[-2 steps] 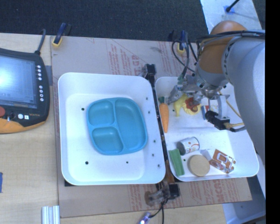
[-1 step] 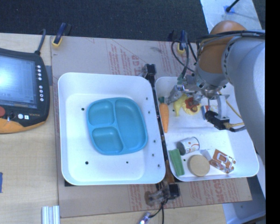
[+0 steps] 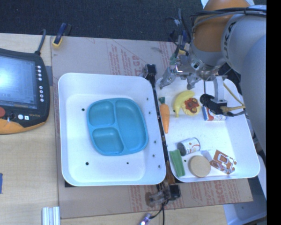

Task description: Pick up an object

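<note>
My gripper [image 3: 179, 81] hangs over the back left corner of the right bin [image 3: 246, 130], open, with nothing between its fingers. Just in front of it lies a yellow banana [image 3: 181, 101] with a red piece [image 3: 192, 105] against it. An orange carrot [image 3: 165, 118] rests along the bin's left wall. Nearer the front are a small can [image 3: 190, 146], a green stick [image 3: 176, 162], a round tan disc [image 3: 199, 166] and a brown and white packet [image 3: 224, 161]. A small red, white and blue item [image 3: 211, 116] lies right of the banana.
The left bin [image 3: 70, 125] holds a blue divided plate [image 3: 117, 125]. A teach pendant [image 3: 16, 90] lies on the bench at far left. A black clamp [image 3: 151, 71] sits between the bins at the back.
</note>
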